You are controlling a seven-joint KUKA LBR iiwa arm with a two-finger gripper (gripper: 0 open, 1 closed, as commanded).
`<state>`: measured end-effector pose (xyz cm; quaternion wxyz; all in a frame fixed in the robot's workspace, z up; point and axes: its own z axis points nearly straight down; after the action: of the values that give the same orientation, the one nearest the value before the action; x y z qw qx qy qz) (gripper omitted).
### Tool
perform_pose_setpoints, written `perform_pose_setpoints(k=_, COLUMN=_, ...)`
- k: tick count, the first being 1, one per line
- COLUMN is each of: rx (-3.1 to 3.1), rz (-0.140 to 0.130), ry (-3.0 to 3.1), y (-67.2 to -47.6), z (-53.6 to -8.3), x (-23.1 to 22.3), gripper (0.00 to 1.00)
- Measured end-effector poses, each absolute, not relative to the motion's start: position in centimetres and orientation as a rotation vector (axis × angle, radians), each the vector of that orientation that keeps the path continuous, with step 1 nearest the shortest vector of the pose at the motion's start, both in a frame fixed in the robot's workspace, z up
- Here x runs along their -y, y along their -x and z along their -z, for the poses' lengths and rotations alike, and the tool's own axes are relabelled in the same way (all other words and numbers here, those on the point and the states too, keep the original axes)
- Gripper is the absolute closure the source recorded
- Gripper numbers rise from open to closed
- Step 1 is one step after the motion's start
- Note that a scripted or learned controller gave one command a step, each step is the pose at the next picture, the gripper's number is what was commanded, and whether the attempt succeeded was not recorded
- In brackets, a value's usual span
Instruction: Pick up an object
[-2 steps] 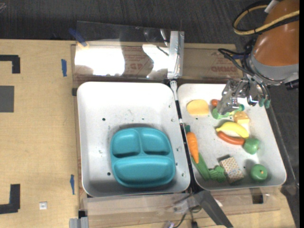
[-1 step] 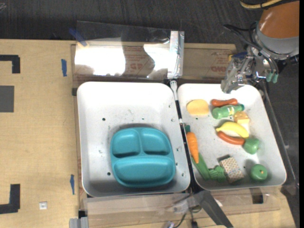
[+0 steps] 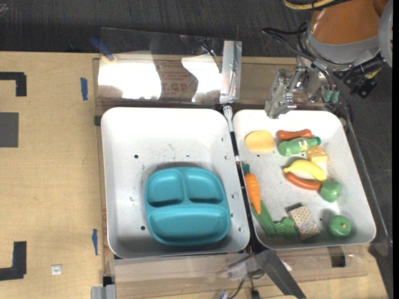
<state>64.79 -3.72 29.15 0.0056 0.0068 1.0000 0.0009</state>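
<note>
White right bin [image 3: 358, 185]: toy food crowded; gripper [image 3: 282, 104] above rim.

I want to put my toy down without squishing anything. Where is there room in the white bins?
Left bin: bare floor all around the blue tray, widest behind it. Right bin: a bare patch in the middle, between the carrot and the sausage. Its far side, around the banana, is crowded.

The grey arm [image 3: 340, 23] reached in from two o'clock, its gripper [image 3: 282, 104] hanging low at one o'clock.
</note>
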Motion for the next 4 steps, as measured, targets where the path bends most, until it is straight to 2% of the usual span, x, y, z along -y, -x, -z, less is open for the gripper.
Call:
perform_pose_setpoints(k=1, rx=-3.128, rz=0.001, ry=0.144, y=-65.4, z=-29.1, x=4.4, gripper=1.0)
perform_pose_setpoints(k=2, rx=-3.104, rz=0.003, ry=0.408, y=-66.8, z=-30.9, x=8.8, gripper=1.0)
perform_pose_setpoints(k=3, rx=-3.11, rz=-0.005, ry=0.44, y=-65.0, z=-24.8, x=3.6, gripper=1.0)
perform_pose_setpoints(k=4, rx=-3.091, rz=0.003, ry=0.483, y=-66.9, z=-29.5, x=4.2, gripper=1.0)
